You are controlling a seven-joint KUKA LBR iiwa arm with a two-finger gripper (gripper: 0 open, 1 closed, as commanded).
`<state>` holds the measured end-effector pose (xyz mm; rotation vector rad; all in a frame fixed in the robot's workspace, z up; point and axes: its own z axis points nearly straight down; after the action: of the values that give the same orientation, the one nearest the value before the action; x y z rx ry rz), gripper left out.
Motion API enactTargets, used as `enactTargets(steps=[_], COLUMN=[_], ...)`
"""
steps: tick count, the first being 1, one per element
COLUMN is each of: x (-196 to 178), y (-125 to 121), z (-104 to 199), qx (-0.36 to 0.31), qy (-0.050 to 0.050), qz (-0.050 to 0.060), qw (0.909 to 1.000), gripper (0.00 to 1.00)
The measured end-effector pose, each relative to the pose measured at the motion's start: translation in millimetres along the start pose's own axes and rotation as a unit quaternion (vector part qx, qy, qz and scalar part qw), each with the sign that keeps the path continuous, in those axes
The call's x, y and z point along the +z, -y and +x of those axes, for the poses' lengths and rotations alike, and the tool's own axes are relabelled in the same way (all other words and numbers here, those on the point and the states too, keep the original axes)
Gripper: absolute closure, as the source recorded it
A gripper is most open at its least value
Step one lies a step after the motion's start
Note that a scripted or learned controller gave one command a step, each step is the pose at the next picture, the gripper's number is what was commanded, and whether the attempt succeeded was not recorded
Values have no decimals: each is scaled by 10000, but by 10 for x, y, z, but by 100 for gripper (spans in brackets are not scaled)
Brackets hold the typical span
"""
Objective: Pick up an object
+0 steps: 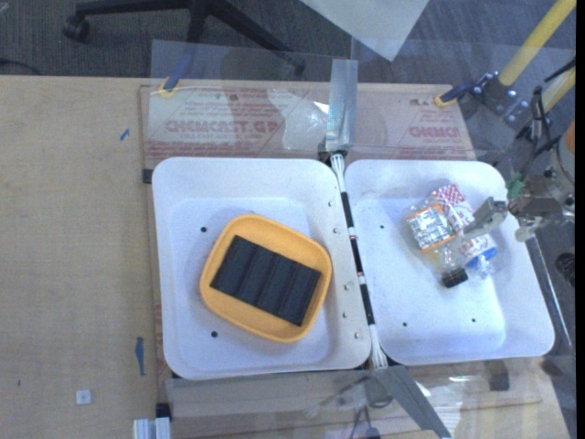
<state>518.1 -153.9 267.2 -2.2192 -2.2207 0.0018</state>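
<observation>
In the left bin point(174, 245), nearer the camera, a yellow tray point(219, 263) with dark pads point(270, 280) is seen lying untouched. Further off, in the right bin point(521, 323), a small heap of wrapped packets point(437, 222) is found, with a dark piece point(454, 279) just beside it. The gripper point(486, 216) is placed at the heap's right edge; its state cannot be told. Nothing appears lifted, so the pick is judged not yet done.
</observation>
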Motion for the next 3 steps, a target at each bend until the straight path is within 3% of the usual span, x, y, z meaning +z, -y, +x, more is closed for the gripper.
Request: enactTargets(steps=[1, 2, 3], x=[695, 695, 1368], y=[224, 225, -255], z=[244, 241, -14], qx=[1265, 1266, 1114], qy=[-7, -6, -1], qz=[11, 10, -1], qw=[9920, 9920, 9938], gripper=[0, 0, 0])
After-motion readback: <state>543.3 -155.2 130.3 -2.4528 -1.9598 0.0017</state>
